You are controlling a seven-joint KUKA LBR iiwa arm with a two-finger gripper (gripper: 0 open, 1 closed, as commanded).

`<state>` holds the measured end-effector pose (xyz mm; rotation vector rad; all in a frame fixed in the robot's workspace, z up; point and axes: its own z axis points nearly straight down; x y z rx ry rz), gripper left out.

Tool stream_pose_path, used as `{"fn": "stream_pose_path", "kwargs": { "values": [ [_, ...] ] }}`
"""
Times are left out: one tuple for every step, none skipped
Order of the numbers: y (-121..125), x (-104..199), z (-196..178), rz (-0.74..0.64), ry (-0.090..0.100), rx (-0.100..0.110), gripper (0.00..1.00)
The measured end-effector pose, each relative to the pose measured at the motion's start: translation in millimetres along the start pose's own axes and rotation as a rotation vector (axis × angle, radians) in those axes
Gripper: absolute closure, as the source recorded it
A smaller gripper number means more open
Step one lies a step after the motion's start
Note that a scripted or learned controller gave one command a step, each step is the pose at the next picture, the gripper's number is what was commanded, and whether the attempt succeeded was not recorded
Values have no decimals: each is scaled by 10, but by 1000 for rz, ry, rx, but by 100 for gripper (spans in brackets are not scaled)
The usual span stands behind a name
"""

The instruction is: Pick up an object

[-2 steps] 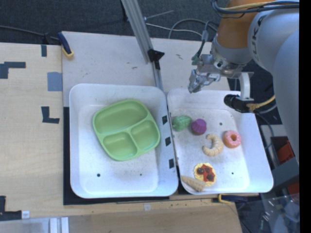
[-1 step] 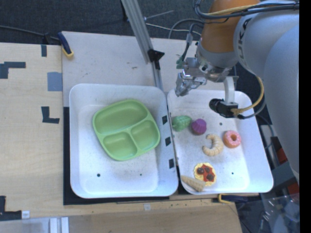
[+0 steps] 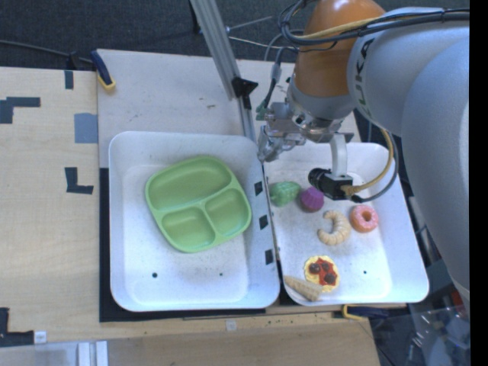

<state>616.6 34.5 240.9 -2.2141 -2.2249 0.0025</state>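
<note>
The right bin (image 3: 396,277) holds several toy foods: a green leafy piece (image 3: 284,193), a purple ball (image 3: 311,199), a croissant (image 3: 333,228), a pink donut (image 3: 364,218), a small tart with red topping (image 3: 322,271) and a tan cone (image 3: 303,287) at the front rim. My gripper (image 3: 268,151) hangs above the divide between the bins, at the right bin's back left corner, a short way behind the green piece. Nothing shows between its fingers.
A green divided plate (image 3: 198,202) lies in the left bin (image 3: 126,280). A slanted metal pole (image 3: 217,44) rises behind the bins. My arm's grey body covers the right bin's back right part. A black cable fitting (image 3: 329,183) hangs near the purple ball.
</note>
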Motion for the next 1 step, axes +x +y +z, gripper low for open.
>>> {"fn": "stream_pose_path", "kwargs": {
  "values": [
    [-315, 506, 42, -1, 0, 1, 100]
  ]
}}
